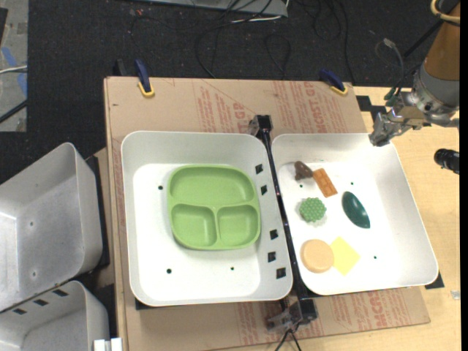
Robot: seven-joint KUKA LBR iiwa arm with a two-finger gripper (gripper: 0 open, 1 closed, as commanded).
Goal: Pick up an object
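Note:
The right bin (395, 168) holds several small objects: a brown piece (303, 170) beside an orange block (325, 182), a green knobbly ball (313, 210), a dark green oval (356, 209), a peach disc (317, 255) and a yellow square (344, 255). My gripper (382, 133) hangs at the bin's far right corner, above its rim and well apart from all the objects. Nothing shows between its fingers.
The left bin (142, 196) bears a light green divided plate (215, 207). Grey tubs (44, 218) stand off the bench at the left. Blue and yellow clamps (145, 79) hold the board's far edge. Cables lie on the dark floor beyond.

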